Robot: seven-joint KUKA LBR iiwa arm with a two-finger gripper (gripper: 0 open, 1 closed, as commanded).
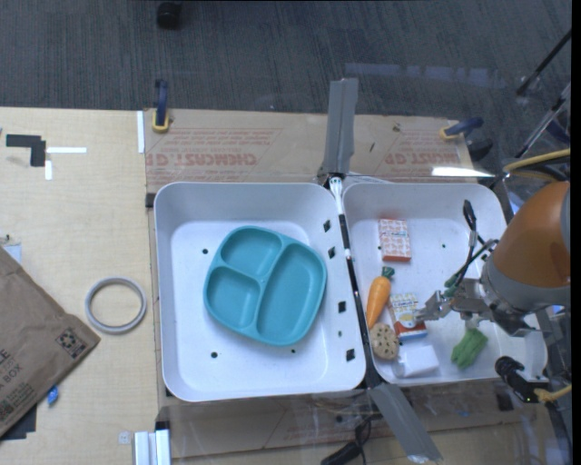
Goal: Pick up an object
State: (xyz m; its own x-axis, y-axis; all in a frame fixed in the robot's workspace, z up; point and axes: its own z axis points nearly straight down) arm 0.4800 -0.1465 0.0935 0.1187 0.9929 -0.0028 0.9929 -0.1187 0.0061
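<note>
Toy carrot [378, 298], orange with a green top, is seen lying near the left wall of the right bin [427, 192]. The gripper [434, 309] is reached in low from the right, poised over a small carton [405, 314]; its finger state cannot be told. A cookie [383, 341], a green vegetable [469, 348] and a teal divided plate [265, 285] are shown nearby.

From my remote feed I see dark grey carpet [254, 45] across the top, with a small black object [169, 14] on it, possibly a caster. Below lies a pale wooden bench [73, 236], part covered by brown printed cardboard [245, 145] held by blue-and-yellow clamps [161, 107]. A tape roll [115, 303] and a cardboard box [32, 345] sit at left. Light is even and soft.
</note>
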